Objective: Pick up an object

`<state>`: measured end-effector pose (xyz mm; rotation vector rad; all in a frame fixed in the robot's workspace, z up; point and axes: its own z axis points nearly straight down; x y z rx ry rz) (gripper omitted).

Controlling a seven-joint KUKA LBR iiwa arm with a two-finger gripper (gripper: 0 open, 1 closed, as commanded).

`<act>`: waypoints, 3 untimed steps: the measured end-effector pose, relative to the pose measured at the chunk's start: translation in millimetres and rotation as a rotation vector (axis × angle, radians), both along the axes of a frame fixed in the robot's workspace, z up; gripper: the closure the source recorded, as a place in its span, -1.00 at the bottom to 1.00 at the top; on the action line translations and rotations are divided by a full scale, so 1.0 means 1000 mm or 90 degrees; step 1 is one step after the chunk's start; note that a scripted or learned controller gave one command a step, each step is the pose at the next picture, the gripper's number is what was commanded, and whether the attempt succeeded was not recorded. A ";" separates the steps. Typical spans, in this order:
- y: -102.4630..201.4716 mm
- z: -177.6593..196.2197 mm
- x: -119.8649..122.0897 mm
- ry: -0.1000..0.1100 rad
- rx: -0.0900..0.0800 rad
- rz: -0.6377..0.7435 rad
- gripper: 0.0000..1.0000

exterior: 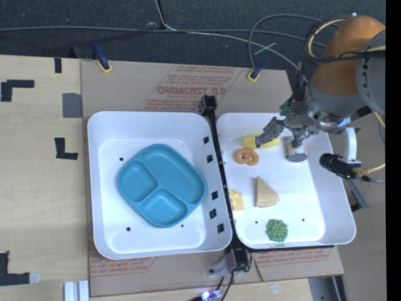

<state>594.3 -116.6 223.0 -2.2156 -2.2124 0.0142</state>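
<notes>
Above the right bin (332, 227) the end effector (283, 137) hangs with its fingers spread, grasping nothing. Just beside its left finger lies a yellow piece (265, 143), with a brown ring (247, 157) a little beyond. Nearer the camera sit a tan wedge (265, 192) and green lump (276, 229); a blue tray (161, 184) fills the far bin.

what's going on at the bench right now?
The KUKA arm's tool is over the far end of the right bin, fingers spread, with nothing between them. A yellow piece lies right by its near finger. The small pretzel-like ring, a cheese-like wedge, a green broccoli-like piece and a pale yellow chunk lie loose in that bin. The left bin holds a blue divided plate. Nothing is picked up yet.
</notes>
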 end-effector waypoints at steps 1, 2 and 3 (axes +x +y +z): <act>0.000 0.007 0.003 -0.008 -0.001 0.002 -1.00; -0.001 -0.043 -0.008 -0.005 -0.001 0.001 -1.00; 0.003 -0.107 -0.009 -0.004 -0.001 0.002 -1.00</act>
